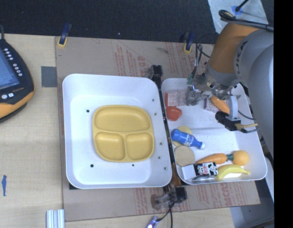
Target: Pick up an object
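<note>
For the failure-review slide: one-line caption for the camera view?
KUKA arm's gripper low over the right bin's far end; blue bottle, carrot, banana nearer; yellow divided tray in left bin.

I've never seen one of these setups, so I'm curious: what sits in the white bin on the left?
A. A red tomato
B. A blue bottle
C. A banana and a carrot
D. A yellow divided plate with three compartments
D: the yellow divided plastic plate lies in the left white bin, while the small blue bottle and the other small items lie in the right white bin.
</note>
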Tool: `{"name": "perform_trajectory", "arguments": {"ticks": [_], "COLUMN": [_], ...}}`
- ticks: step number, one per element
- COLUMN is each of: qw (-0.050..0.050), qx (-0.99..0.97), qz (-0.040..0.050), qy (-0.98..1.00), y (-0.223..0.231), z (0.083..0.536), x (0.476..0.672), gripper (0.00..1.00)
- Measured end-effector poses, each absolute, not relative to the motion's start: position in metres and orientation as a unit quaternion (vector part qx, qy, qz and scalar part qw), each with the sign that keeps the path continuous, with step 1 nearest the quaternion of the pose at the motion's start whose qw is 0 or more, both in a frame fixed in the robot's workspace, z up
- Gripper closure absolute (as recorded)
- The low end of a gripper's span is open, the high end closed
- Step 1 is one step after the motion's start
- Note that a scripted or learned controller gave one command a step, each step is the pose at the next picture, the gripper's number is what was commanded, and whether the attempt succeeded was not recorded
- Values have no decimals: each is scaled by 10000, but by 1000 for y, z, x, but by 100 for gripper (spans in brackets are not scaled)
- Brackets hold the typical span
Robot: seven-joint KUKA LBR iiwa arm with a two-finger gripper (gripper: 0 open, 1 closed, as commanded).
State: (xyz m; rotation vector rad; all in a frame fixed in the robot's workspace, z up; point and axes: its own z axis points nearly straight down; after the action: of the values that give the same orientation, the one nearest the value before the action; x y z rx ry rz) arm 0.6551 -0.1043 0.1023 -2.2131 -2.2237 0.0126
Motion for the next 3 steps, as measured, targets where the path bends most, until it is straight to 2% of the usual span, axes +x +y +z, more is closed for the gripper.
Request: {"name": "perform_trajectory", "arguments": {"ticks": [1, 2, 3], "qw": [10, 15, 18], "qx": [-7055, -7058, -7062], "qz": [0, 9, 30], "qy": [-7087, -7084, -7080], "y": [-31, -32, -100], "z": [193, 192, 113], "x": [616, 616, 552], "gripper": [100, 0, 0]}}
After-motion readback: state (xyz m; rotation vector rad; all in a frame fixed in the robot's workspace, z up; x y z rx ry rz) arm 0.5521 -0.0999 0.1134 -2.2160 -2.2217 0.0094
